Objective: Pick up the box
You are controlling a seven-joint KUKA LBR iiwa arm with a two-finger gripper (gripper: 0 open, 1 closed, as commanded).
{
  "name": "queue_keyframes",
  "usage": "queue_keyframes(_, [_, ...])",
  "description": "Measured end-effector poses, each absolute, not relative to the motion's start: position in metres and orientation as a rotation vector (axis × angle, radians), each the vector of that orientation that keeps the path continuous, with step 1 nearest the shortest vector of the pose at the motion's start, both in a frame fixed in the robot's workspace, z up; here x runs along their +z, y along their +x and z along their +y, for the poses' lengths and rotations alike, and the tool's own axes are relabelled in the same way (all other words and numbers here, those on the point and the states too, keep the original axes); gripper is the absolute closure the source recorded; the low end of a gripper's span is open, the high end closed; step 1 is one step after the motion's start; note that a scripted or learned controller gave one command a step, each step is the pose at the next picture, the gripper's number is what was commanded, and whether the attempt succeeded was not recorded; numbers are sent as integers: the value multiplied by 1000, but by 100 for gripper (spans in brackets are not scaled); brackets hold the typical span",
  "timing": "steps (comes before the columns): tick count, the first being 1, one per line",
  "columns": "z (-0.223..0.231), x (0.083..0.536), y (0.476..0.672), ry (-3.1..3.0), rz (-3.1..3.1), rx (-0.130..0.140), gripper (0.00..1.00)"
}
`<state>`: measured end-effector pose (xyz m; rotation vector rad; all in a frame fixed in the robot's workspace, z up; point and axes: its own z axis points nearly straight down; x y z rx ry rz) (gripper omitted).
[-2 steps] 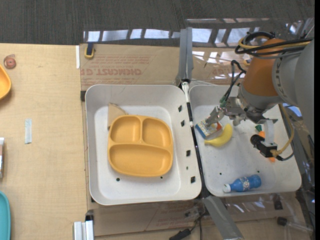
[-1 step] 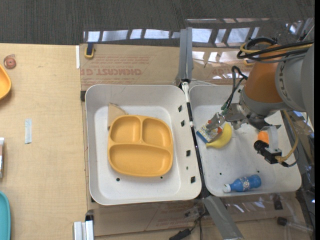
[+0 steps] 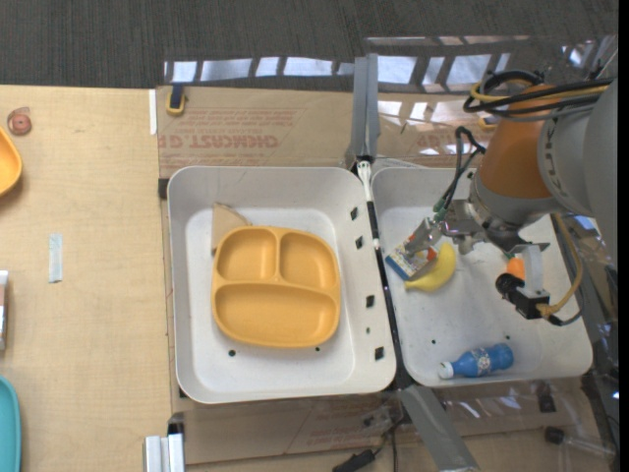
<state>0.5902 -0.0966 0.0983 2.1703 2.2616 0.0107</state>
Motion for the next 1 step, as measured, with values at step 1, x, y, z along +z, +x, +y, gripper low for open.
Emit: queue_keyframes(1, [-96, 98, 593, 2162, 2268, 10, 0])
